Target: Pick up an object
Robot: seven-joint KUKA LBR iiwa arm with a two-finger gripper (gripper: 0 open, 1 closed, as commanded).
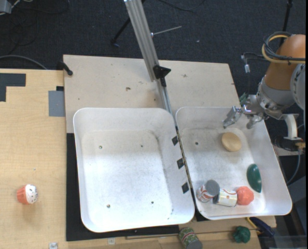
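I see the arm's two-finger gripper (242,116) hovering over the right white bin's (278,162) far edge, jaws spread apart with nothing between them. The round tan object (231,141) lies just beside and below it, untouched.

The arm (286,82) has a rounded grey housing with a smooth finish. An orange band (293,46) caps the segment above the wrist; its surface is domed and glossy. Black cables (272,44) loop in a bundle beside the orange band and run along the grey housing. The wrist section narrows to a grey metal flange with darker rings. The gripper (240,116) is bare silver metal, built of small angular parts. Two thin metal fingers (230,119) extend from it. A small green marking shows near the gripper base.
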